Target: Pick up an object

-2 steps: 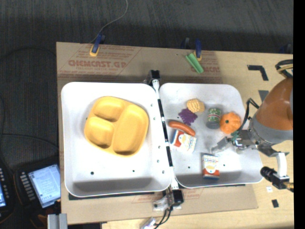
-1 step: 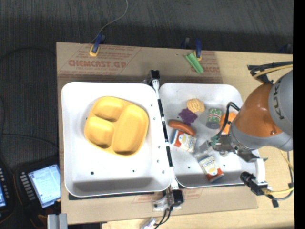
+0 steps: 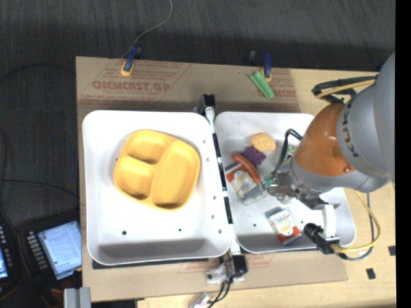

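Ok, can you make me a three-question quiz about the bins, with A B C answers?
1. Where is the yellow tray?
A. left bin
B. right bin
C. on the floor

2. What colour is the clip on the cardboard above the right bin?
A. red
B. green
C. black

3. How does the small orange carton sit?
A. between the gripper's fingers
B. lying in the right bin
C. on the yellow tray

Answers: 1 A, it sits in the left bin. 2 B, it is bright green. 3 B, it lies on the bin floor.
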`<state>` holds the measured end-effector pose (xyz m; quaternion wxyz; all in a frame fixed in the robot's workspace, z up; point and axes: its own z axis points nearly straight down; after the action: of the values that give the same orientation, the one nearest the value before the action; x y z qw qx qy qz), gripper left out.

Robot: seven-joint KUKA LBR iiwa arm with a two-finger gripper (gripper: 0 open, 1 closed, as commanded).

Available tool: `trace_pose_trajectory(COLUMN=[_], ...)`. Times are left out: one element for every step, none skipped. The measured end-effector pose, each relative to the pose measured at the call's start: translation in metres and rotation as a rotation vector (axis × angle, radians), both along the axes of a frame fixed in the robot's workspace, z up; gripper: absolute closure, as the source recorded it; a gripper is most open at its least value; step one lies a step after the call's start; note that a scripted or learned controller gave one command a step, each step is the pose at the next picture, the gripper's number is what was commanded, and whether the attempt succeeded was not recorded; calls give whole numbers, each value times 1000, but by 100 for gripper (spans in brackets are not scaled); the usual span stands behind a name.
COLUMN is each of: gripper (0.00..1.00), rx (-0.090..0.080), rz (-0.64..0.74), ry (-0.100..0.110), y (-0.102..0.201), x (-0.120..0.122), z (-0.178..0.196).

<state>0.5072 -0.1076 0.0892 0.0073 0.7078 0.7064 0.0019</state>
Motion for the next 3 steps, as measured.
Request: trace_pose_trajectory(gripper=[0, 0, 100], rx=[-1, 4, 3], rz=[1, 2, 3], ry=[-7, 3, 0], y=[7, 12, 12], x=[-18, 64, 65], z=[0, 0, 11])
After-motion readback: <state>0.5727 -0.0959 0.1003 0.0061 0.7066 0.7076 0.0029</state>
